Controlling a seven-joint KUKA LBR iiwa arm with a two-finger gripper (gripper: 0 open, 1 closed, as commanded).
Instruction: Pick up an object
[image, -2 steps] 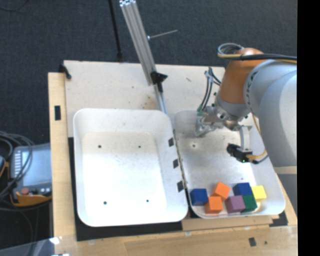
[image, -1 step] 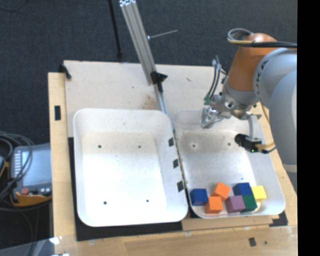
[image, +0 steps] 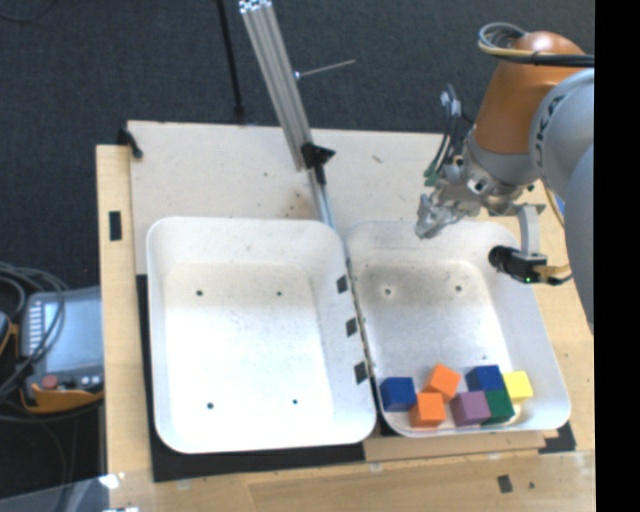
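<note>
On the bench (image: 230, 160), coloured blocks (image: 460, 393) crowd the right bin's (image: 420, 300) near edge; fingers (image: 432, 222) state unclear.

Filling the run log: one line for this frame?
stage: pre-grasp | gripper: over right bin far rim, holding nothing | blocks: clustered at near edge, untouched | left bin: no blocks

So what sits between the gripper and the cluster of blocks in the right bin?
Nothing: the camera view shows bare bin floor between the gripper and the blocks.
</note>
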